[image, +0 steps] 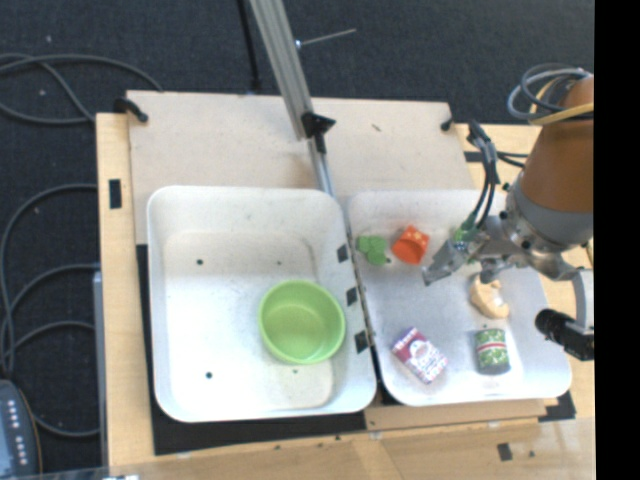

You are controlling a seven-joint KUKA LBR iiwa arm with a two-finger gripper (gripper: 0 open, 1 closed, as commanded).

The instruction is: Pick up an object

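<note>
Dark carpet with loose black cables borders the wooden bench on the far left. On the bench, the left bin holds a single lime-green bowl, upright, sitting toward the bin's lower right area, near the wall it shares with the neighbouring bin. A grey aluminium camera pole slants down from the top of the view and meets the bench just above the seam between the two bins.

The right bin carries the small objects. Closest to the seam lies a small green block, with an orange block just beside it on its right. Lower down, a pink and white packet lies tilted near the front rim. Further right, a cream-coloured, rounded piece rests in mid-bin, and below it a green and white can lies on the bin floor.

The gripper hangs over the right bin between the orange block and the cream piece, at the end of the grey arm with its orange band. Nothing is visibly between its tips, and whether they are spread or closed cannot be told from this angle.
</note>
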